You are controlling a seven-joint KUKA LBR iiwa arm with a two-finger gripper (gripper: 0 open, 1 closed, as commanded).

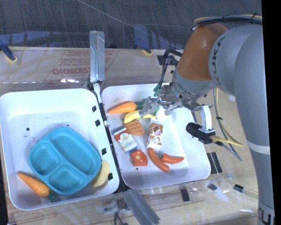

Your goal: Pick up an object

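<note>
The left bin (9, 141) is a shallow white tray with rounded corners, filling the left half of the frame on the table (43, 68). A glossy blue divided plate (65, 160) lies in its lower middle, its long axis running from upper left to lower right. A matte orange carrot (34, 183) lies at the plate's lower left, near the bin's bottom wall, pointing up and left. A pale yellow rounded piece (102, 174) is tucked between the plate and the bin's right wall. The upper half of this bin is bare white floor — the widest open room in the frame.

The right bin (196, 163) is crowded on its left and centre. A second carrot (122, 107) lies near the top, long axis nearly level, its green end to the right. Below it sit a yellow banana-like piece (131, 117), a ridged brown waffle-like piece (135, 128), a small printed box (127, 142), a red pepper (139, 158), a small white carton (154, 135) standing tilted, and two glossy red chillies (163, 160) near the lower middle. The bin's right strip is bare.

The gripper (155, 105) reaches in from the right at the bin's upper centre, just beside the carrot's green end — whether its fingers are wide or narrow I cannot tell.
</note>
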